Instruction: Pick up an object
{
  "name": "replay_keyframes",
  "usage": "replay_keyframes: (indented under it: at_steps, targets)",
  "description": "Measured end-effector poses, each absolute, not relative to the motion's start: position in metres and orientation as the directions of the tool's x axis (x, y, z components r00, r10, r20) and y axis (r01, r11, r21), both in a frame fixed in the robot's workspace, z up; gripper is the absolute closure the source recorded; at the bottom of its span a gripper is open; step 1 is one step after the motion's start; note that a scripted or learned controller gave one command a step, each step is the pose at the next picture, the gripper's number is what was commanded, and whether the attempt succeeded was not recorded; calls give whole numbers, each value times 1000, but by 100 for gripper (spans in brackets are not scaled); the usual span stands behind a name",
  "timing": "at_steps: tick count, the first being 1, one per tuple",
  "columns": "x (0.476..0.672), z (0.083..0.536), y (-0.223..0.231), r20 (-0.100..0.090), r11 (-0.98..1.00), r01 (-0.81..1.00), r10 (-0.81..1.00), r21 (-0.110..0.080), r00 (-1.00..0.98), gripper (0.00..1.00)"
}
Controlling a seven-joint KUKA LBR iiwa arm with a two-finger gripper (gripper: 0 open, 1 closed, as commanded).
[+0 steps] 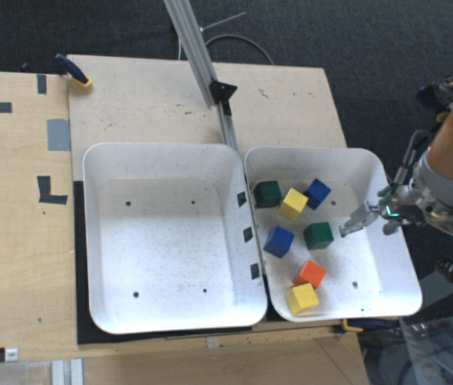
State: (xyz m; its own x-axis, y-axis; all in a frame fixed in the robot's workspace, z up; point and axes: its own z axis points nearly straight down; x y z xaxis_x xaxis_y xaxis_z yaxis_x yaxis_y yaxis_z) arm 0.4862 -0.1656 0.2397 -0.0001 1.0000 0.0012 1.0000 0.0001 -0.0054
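From the camera view, the arm (pixel 450 155) reaches in over the right bin (pixel 370 167), and its fingers (pixel 360 220) hang above the bin's right half with nothing between them. Whether they stand wide or narrow I cannot tell; the tip reads as 1 grey sliver against the white floor.

The bin holds 7 cubes, all on the far side of the fingers from the arm. Nearest is a dark green cube (pixel 318 235), just beside the fingertip and slightly lower in the picture. Beyond it lie a blue cube (pixel 278 241), a yellow cube (pixel 293 204) touching a second blue cube (pixel 317 192), and another green cube (pixel 268 193) close to the divider. Further down the picture, well apart from the fingers, an orange cube (pixel 312 273) sits against a second yellow cube (pixel 301 297). The left bin (pixel 98 215) stands on the table (pixel 18 135).

As I judge it, the step in hand is the approach: no cube is gripped and none is off the floor. The next move calls for centring the fingers over 1 cube, most plausibly the near green one since it stands clear of its neighbours, then descending to straddle it and closing squarely on 2 opposite faces. The touching pairs look harder to grasp cleanly.
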Motion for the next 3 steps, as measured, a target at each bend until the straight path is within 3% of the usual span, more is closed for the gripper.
replay_keyframes:
  at_steps: [1, 3]
  targets:
    - [487, 242, -166, 0, 1, 1000, 1000, -1, -1, 0]
    - [487, 153, -167, 1, 0, 1000, 1000, -6, 0, 0]
